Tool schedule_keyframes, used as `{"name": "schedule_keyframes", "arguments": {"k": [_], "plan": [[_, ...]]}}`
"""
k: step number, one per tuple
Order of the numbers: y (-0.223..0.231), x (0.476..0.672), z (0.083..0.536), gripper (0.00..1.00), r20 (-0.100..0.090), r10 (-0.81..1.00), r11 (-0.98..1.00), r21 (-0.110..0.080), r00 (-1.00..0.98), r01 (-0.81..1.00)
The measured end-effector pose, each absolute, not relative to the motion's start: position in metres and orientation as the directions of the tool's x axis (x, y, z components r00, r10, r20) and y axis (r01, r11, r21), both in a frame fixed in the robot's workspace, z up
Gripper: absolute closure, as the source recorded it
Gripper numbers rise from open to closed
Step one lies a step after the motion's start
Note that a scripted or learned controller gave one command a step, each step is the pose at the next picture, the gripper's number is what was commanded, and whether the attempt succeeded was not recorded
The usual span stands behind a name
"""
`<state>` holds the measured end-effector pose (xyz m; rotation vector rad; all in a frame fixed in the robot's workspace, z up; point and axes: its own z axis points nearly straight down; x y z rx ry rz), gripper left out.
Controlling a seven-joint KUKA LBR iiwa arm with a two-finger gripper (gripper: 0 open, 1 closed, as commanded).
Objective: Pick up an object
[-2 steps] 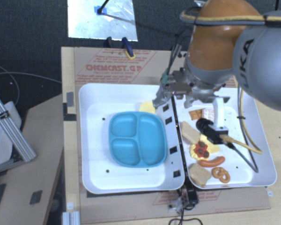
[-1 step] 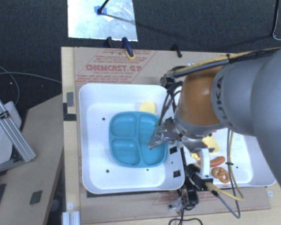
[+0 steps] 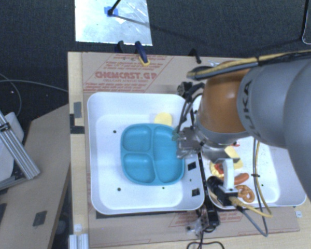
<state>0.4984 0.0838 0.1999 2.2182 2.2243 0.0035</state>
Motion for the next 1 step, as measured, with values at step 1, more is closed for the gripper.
{"name": "schedule_keyframes", "arguments": {"k": [1], "plan": [[0.0366,0.5576,0.1839,1.0,-0.003,1.0,-0.003,0.003,0.003,1.0]]}}
